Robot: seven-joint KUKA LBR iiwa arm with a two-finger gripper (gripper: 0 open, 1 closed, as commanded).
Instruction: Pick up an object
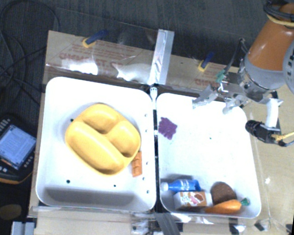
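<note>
Arm (288, 42) reaches in from right, wrist bent down over far edge of right bin (251, 150). Gripper (218, 101) hangs above far rim, fingers spread apart, nothing between them. Yellow bread-shaped toy (102, 137) in left bin (53, 128). Bottle (181, 185), carrot (223, 206) at right bin's near edge; purple scrap (167, 127) well apart.

Open fingers (219, 100) over right bin (239, 154)'s far edge, yellow object (102, 137) left.

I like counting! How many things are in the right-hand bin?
5. A purple piece near the bin's left wall; a blue-capped bottle, a small jar, a brown ball and a carrot along the near edge. More may hide behind these.
</note>
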